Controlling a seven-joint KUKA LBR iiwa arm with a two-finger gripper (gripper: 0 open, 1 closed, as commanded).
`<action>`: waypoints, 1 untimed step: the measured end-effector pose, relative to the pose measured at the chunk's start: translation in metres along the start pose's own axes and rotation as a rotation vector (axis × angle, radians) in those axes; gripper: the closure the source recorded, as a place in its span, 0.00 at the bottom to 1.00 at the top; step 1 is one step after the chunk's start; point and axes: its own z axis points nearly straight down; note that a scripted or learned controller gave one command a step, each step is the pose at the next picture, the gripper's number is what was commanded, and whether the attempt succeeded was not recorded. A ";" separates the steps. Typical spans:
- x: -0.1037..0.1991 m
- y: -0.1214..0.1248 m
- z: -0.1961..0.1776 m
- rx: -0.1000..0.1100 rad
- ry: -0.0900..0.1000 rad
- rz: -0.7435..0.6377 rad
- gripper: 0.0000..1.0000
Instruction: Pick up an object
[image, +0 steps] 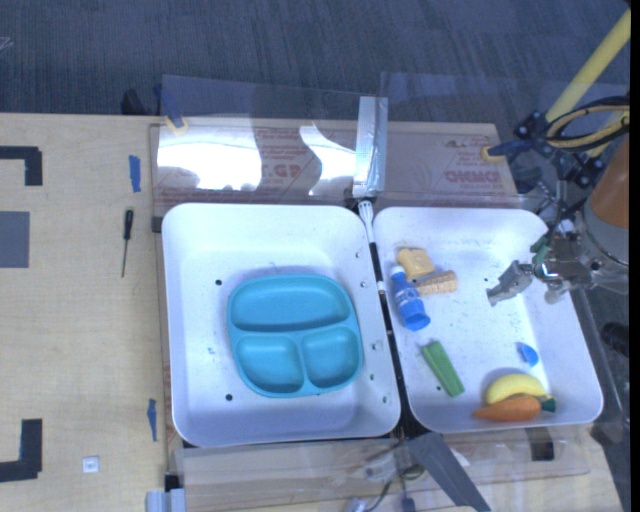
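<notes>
My gripper (526, 290) hangs over the right bin (480, 225), toward its right side, above bare bin floor. Its fingers stand apart, with nothing between them. Left of it lie a tan block (414, 262), a waffle-like piece (438, 283) and a blue bottle (408, 301). A green stick (441, 367) lies nearer the front. Below the gripper sit a small blue piece (527, 352), a yellow banana (514, 385) and an orange carrot (511, 408) in the front right corner.
The left bin (190, 240) holds a blue compartment plate (293, 333). A clear upright panel (260, 140) stands behind the bins. The arm and its cables (590, 130) crowd the right edge. A screwdriver (126, 240) lies on the bench at the left.
</notes>
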 end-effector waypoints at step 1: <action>0.022 -0.011 0.126 -0.004 -0.001 -0.132 0.00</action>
